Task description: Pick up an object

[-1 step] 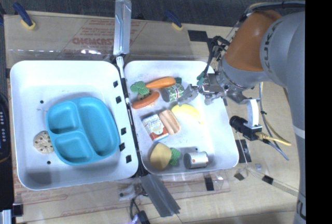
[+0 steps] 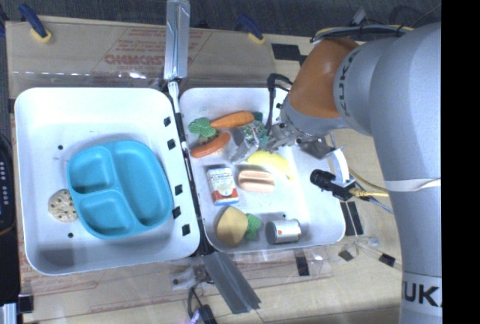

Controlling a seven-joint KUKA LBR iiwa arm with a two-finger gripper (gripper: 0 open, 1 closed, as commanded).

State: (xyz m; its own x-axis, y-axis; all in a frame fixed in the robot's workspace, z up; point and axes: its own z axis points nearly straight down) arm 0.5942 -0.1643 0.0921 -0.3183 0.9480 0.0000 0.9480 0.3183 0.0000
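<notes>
The right bin holds several toy foods. An orange carrot lies at the back, and a second carrot with a green top lies beside it. A yellow lemon-like piece and a hot dog sit mid-bin. A small red and white carton lies to their left. A tan potato, a green piece and a grey can sit along the front. My gripper is low in the bin, between the carrots and the yellow piece.
The left bin holds a blue divided plate and a round cookie at its left side. The arm's grey body and orange band cover the right bin's back right corner. A black cable connector hangs over the right wall.
</notes>
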